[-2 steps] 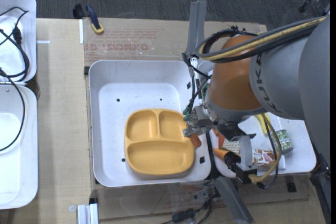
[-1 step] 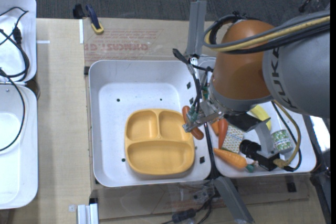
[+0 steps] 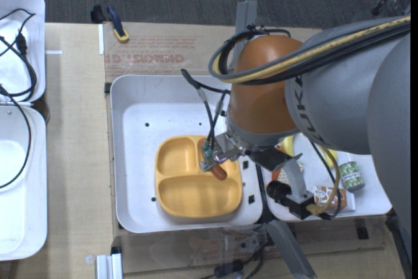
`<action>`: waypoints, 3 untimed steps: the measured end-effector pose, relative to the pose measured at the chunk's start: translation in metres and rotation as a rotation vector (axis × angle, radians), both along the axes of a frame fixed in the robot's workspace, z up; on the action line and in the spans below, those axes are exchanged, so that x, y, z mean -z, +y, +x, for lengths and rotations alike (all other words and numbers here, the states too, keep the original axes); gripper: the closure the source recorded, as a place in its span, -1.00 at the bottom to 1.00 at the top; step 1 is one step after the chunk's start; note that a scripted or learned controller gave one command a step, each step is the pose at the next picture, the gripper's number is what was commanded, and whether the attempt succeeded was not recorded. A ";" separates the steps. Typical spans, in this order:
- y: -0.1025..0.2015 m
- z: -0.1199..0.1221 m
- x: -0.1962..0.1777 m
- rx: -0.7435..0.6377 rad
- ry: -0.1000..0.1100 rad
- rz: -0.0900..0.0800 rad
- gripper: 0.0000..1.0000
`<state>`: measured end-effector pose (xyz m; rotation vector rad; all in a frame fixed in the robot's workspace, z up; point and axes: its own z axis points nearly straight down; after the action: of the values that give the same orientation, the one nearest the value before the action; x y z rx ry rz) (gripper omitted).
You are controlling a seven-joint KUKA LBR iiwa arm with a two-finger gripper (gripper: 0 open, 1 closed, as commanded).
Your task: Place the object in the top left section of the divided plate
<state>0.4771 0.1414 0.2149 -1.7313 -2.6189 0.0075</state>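
Observation:
A yellow divided plate [image 3: 196, 178] lies in the left bin [image 3: 134, 140], with two small sections at the top and one wide section at the bottom. My gripper [image 3: 215, 163] hangs over the plate's top right section, next to the middle divider. A small reddish-brown object [image 3: 219, 172] sticks out at its tip, between the fingers and just above the plate's surface. The top left section [image 3: 176, 155] has nothing in it. The arm's big orange and grey wrist hides the bin's upper right part.
The right bin [image 3: 372, 202] holds a yellow item [image 3: 288, 142], a green and white can [image 3: 351, 175] and a printed packet [image 3: 324, 196], partly under the arm. A blue and yellow clamp [image 3: 116, 23] lies on the bench behind. White trays with black cables [image 3: 16, 75] stand at far left.

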 end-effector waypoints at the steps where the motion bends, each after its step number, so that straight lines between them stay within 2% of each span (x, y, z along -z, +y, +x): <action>1: 0.022 0.001 -0.047 -0.217 -0.004 0.001 1.00; 2: -0.029 0.000 0.105 -0.275 -0.001 0.006 1.00; 3: -0.082 0.011 -0.009 -0.426 -0.004 0.002 1.00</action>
<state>0.4880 0.0596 0.2241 -1.1397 -2.9290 0.0011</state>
